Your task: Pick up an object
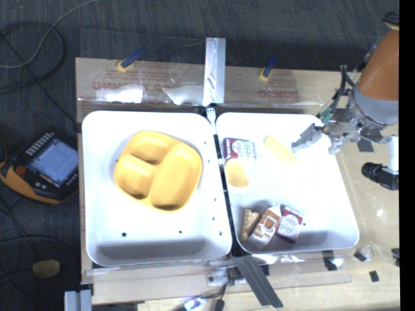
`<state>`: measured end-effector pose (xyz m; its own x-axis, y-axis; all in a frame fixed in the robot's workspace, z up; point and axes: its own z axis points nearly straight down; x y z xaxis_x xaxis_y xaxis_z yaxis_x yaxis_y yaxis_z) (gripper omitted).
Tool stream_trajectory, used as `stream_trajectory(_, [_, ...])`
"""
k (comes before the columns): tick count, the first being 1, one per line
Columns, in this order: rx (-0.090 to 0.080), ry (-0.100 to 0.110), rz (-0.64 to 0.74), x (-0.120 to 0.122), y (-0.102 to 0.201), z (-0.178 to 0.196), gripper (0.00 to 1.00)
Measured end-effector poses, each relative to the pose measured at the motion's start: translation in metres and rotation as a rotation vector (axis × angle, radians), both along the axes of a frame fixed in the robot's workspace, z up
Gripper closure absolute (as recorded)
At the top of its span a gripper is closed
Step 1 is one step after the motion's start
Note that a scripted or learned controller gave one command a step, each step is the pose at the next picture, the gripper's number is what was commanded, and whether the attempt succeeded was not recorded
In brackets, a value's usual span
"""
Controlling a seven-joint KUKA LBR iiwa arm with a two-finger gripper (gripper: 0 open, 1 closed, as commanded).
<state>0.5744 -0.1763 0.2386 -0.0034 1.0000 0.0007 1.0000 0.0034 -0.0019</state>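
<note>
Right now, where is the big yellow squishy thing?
The big yellow thing sits in the middle of the left bin, far from the gripper over the right bin.

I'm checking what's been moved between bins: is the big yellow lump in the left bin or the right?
Left bin. The big yellow lump lies wholly inside its walls, near the middle.

Light falls bright and even from above, washing the two white bins almost to featureless glare; their inner walls blow out near the rims. Soft shadows pool along each bin's near wall and beneath the yellow bread-shaped object. The dark carpet stays dim. Overall focus is soft and grainy; the gripper looks slightly blurred.
</note>
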Motion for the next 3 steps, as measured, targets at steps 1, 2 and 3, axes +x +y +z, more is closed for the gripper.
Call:
stream_trajectory(1, [-0.003,-0.001,0.167,0.049,-0.016,-0.077,0.0])
stream_trajectory(2, [-0.006,-0.01,0.206,0.067,-0.008,-0.15,0.0])
stream_trajectory(3, [-0.008,-0.013,0.208,0.068,-0.007,-0.138,1.0])
